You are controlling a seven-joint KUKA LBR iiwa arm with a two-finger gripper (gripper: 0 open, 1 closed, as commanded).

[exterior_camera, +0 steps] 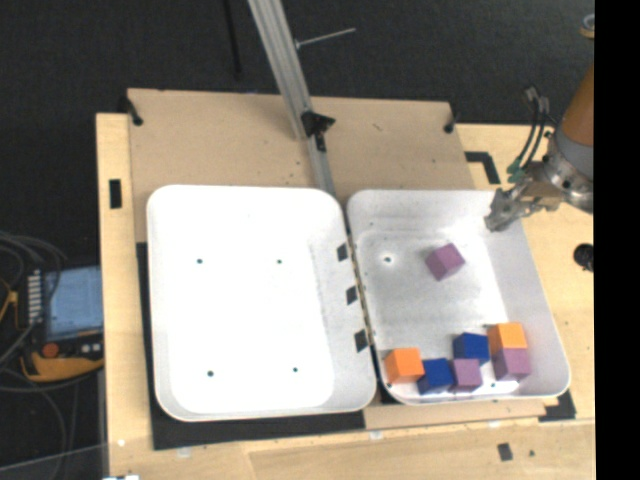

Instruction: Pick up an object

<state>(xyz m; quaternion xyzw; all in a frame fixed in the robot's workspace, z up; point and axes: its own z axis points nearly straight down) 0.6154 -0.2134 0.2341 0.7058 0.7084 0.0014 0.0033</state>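
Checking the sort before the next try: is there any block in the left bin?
No, the left bin shows only bare white floor, while every block, like the lone purple block, lies in the right bin.

3 purple cubes [445,261], 2 orange cubes [404,364], 2 blue cubes [471,347], 2 white bins [170,208].

A pale wooden bench [115,298] is seen from above, set against a dark floor [60,38]. A brown board [220,138] is laid across its far part. A metal pole [285,63] slants over the back. Cables and a blue-screened handset [65,313] are left beside the bench's left edge.
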